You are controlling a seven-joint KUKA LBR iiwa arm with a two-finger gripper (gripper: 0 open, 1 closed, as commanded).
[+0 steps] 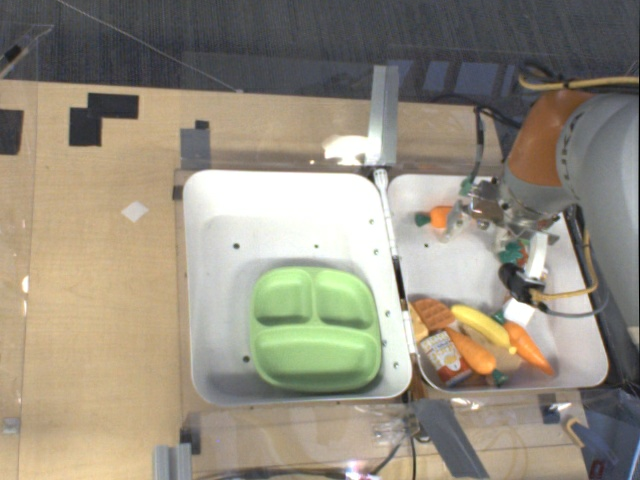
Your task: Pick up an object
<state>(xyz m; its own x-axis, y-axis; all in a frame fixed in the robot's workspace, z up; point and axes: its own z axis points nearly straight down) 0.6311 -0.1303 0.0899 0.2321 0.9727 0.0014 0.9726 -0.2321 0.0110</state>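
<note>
Left bin (215, 268): green divided plate (316, 328), near front edge. Right bin (440, 268): banana (482, 325), carrot (528, 348) and packet (442, 356) heaped at front edge; small orange piece (439, 217) at back-left corner. Gripper (487, 211) beside that piece, grip state indiscernible. Nothing visibly lifted; the pick remains.

A pale wooden bench (90, 298) spreads out to the left of the gripper, marked with black rectangular patches (100, 116) near its far edge. Beyond the bench lies dark grey carpet (250, 18). A bright glare spot (348, 150) sits on the wood between the bins' far ends.
</note>
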